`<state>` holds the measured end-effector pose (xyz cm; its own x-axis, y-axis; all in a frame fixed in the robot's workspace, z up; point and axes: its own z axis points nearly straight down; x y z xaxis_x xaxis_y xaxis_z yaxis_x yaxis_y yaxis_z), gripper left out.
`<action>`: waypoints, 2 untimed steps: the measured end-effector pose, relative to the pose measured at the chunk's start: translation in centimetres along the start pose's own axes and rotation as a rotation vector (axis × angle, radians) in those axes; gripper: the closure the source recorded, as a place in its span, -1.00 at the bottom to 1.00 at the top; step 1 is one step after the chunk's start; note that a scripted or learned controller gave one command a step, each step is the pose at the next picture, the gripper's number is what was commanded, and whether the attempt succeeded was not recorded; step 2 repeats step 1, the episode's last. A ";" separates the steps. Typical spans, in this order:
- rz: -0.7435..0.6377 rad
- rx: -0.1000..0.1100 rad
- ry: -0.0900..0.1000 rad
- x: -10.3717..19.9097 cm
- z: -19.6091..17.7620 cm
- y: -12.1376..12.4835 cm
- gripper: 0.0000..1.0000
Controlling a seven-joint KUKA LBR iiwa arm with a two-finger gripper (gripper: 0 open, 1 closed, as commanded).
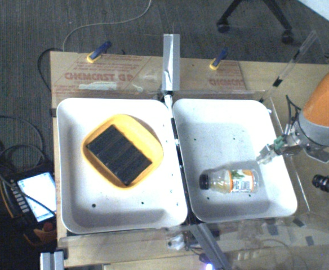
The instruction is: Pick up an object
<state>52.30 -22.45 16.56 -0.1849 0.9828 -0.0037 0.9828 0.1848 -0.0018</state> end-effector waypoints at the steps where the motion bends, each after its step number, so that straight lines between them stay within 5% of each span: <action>1: 0.000 0.000 0.000 0.0 0.0 0.0 -1.00; 2: 0.000 0.000 0.000 0.0 0.0 0.0 -1.00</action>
